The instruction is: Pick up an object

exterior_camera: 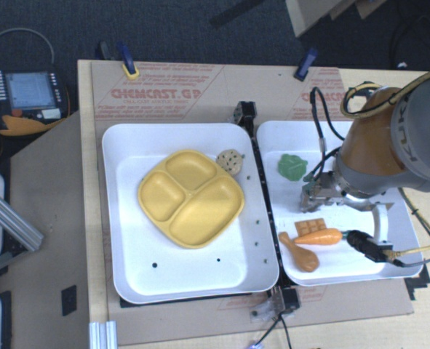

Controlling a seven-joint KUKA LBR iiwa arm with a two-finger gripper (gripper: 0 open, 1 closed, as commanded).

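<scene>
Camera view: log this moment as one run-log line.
gripper: over right bin, nothing seen held | right bin: green item, carrot, drumstick | left bin: yellow plate, cookie

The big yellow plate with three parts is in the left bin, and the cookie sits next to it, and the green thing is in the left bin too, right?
Almost. The yellow plate and the cookie beside it are in the left bin, but the green thing is in the right bin, near the arm. The camera view shows it across the divider from the plate.
</scene>
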